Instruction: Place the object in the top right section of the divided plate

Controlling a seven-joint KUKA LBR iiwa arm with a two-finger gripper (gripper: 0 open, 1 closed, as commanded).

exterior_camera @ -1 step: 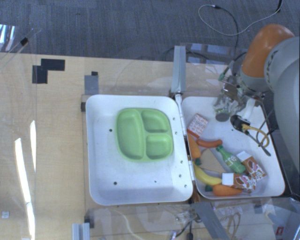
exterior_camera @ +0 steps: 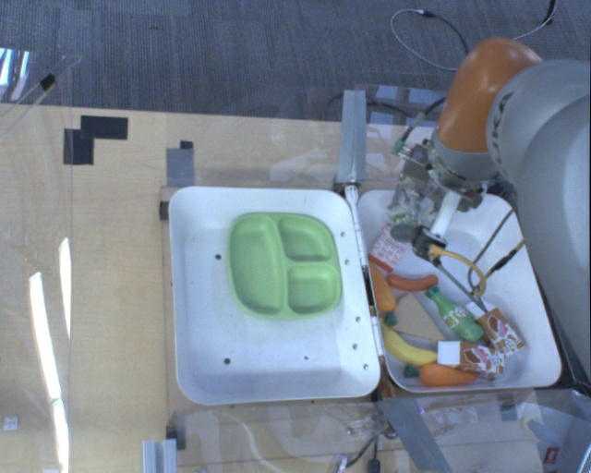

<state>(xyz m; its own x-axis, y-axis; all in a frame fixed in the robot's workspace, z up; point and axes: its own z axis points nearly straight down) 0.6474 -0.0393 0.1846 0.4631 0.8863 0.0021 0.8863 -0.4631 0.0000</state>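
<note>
From above, your claw (exterior_camera: 413,222) hangs over the right bin's (exterior_camera: 547,356) far corner; you cannot tell its grip. The toy food, banana (exterior_camera: 407,347) included, lies there; the green divided plate (exterior_camera: 283,265) sits in the left bin (exterior_camera: 199,369).

— What sort of place are we looking at?

— A robotics lab, it's looking like. A grey arm (exterior_camera: 545,139) is reaching over a pale wooden bench (exterior_camera: 111,277), with cables (exterior_camera: 434,28) trailing on grey carpet beyond the gripper.

— Anything else?

— Two white bins (exterior_camera: 212,369) are sitting in metal brackets below and left of the gripper, and black tape marks (exterior_camera: 92,137) are showing far to its left.
</note>
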